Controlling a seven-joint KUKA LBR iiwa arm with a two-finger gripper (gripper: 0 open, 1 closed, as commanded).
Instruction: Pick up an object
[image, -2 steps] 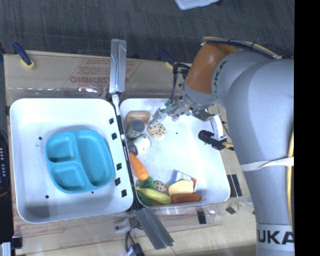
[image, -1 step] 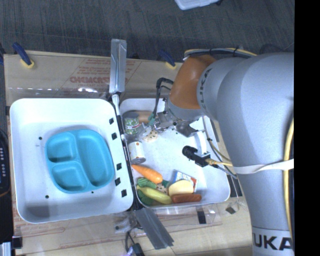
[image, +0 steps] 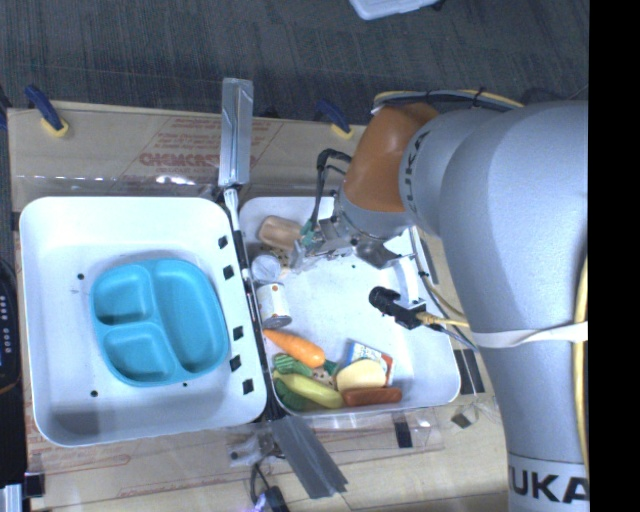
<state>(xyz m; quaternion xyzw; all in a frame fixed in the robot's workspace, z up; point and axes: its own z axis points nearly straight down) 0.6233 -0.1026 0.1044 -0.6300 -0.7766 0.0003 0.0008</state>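
Gripper (image: 312, 243) low at right bin's (image: 440, 370) far end beside roll (image: 279, 232), likely for grasping; grip unreadable.

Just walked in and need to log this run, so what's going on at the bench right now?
A grey arm reaches in from the right over the right bin, with its tool low near the far left corner, close to a tan block and a small can. Whether it grips anything cannot be seen. A carrot, a banana, a sausage and other toy food lie along the near edge. The left bin holds a blue divided plate.
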